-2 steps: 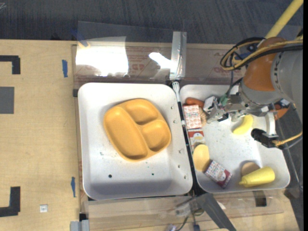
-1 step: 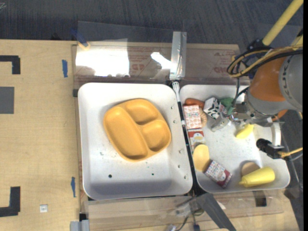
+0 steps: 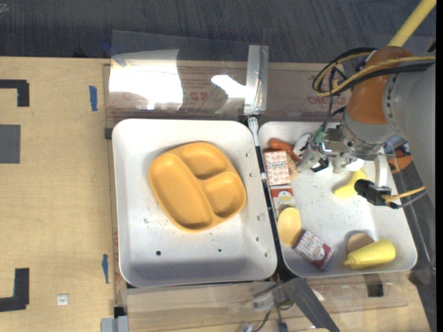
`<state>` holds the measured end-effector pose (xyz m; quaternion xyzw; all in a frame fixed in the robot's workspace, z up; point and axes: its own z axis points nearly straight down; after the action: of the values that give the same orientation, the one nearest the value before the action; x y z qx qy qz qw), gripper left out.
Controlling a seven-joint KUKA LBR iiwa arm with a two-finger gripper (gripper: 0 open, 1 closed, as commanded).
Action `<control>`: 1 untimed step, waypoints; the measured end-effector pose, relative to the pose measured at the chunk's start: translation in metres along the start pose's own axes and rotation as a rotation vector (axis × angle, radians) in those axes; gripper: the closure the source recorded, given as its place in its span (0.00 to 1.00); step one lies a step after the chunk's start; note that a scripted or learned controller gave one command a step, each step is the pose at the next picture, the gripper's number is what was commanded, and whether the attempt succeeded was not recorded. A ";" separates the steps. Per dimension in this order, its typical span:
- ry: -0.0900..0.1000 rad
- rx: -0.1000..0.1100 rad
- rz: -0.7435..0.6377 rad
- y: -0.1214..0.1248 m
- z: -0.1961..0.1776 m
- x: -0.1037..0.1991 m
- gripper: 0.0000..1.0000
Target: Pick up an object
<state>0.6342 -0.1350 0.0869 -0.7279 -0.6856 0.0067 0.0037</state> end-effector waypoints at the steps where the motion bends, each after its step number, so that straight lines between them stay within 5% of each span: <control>1: 0.025 0.066 0.067 0.021 0.001 -0.010 0.00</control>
<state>0.6541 -0.1466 0.0860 -0.7502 -0.6600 0.0203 0.0359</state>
